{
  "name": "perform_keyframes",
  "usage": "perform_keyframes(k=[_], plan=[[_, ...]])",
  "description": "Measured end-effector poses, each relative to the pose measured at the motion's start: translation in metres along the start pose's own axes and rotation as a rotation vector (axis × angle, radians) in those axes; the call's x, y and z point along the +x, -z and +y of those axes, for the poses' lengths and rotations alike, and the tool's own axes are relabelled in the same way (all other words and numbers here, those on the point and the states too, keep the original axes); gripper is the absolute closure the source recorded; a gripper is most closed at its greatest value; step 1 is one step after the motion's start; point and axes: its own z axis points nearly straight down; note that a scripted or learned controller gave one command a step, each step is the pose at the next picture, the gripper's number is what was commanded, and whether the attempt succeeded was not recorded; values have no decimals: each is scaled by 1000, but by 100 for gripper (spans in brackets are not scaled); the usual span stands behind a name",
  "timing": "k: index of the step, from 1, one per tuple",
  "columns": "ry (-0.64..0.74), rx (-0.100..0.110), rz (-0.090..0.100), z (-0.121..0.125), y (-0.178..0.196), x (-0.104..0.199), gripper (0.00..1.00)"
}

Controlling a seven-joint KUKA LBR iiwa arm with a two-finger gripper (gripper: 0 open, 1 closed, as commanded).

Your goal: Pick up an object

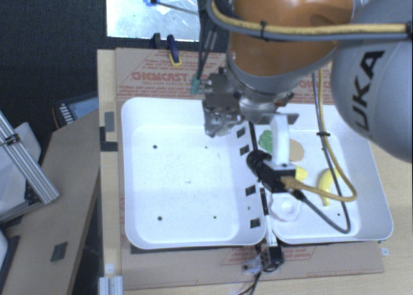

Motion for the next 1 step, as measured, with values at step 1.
perform_keyframes(k=[1], plan=[[0, -15, 5, 50, 22, 41, 100]])
